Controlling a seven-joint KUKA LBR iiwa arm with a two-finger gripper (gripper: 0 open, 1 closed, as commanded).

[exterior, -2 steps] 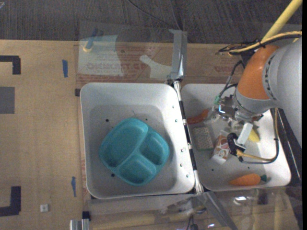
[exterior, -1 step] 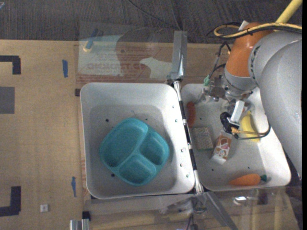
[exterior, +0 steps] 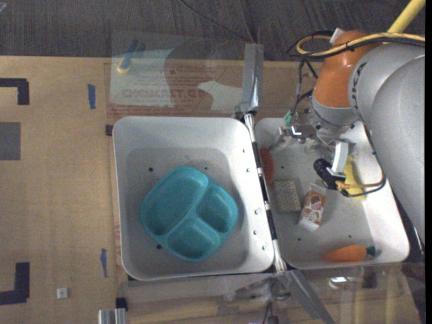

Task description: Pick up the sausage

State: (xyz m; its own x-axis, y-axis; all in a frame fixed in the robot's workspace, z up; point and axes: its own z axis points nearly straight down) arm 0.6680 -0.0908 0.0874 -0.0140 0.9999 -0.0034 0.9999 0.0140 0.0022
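Left bin [exterior: 135, 147]: a teal tray [exterior: 189, 212] is lying at centre. Right bin [exterior: 368, 229]: the sausage [exterior: 267, 166] is lying along the wall at 9 o'clock. A brown square [exterior: 286, 196] and a carton [exterior: 312, 208] are lying near centre, and a carrot [exterior: 345, 253] at 6 o'clock. The arm [exterior: 398, 113] is reaching in from 2 o'clock. The gripper [exterior: 295, 131] is hanging at 11 o'clock, near the sausage.
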